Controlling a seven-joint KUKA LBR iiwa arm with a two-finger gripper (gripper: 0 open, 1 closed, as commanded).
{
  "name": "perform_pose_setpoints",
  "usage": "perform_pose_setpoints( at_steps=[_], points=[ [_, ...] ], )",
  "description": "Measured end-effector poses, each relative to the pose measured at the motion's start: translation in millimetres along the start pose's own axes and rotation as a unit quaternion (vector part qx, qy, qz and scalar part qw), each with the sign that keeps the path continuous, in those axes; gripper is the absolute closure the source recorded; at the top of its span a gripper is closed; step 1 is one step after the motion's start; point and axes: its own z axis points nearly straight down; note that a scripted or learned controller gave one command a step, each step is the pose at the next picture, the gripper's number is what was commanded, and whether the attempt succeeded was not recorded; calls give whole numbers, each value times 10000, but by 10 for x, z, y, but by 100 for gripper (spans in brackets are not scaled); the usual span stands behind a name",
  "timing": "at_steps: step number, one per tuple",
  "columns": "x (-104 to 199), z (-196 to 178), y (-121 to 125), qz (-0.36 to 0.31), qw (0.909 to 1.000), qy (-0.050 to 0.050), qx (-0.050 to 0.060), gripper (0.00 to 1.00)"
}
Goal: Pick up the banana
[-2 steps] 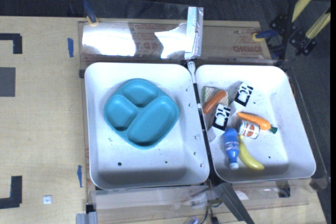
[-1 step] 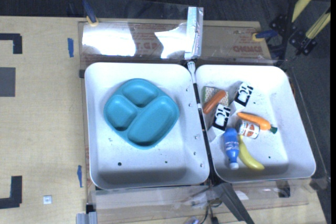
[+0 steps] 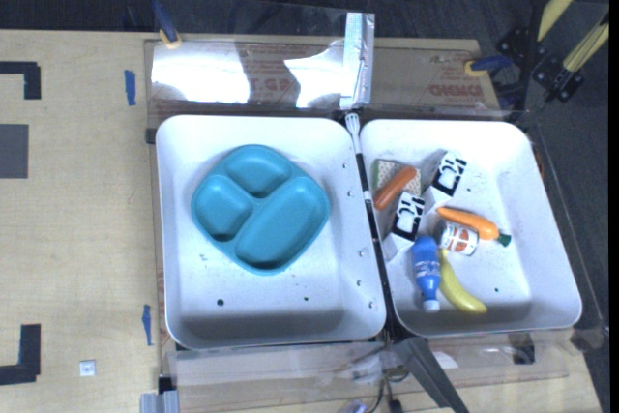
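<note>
The banana (image 3: 458,286) lies in the right bin (image 3: 542,198), toward five o'clock from that bin's middle, near the front wall. Its long axis runs from about eleven o'clock to five o'clock, the upper end tucked against a blue bottle (image 3: 426,273) that stands just beside it at nine o'clock, likely touching. A small red and white can (image 3: 459,240) sits at the banana's twelve o'clock, just beside its upper end, and a carrot (image 3: 471,223) lies a little further up. An orange sausage-like piece (image 3: 396,188) and two black and white blocks (image 3: 428,194) crowd the bin's upper left part. The left bin (image 3: 184,305) holds a blue divided plate (image 3: 259,207).

Where the pincer stands, and whether it is wide or narrow, cannot be told here, so its bearing to the banana is unknown too. The arm belongs to the three o'clock side, so I judge the banana's free, lower end is the nearer one. A grip across the short axis, fingers at roughly two and eight o'clock, looks best; the bottle is the crowding risk.
</note>
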Motion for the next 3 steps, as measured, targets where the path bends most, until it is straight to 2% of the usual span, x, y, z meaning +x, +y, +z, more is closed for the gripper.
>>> perform_pose_setpoints(
  at_steps=[1,2,3],
  points=[
    [0,0,0,0,10000,0,0,0],
    [-17,-114,9,0,10000,-31,-26,100],
    [-17,-113,9,1,10000,-30,-25,0]
  ],
)
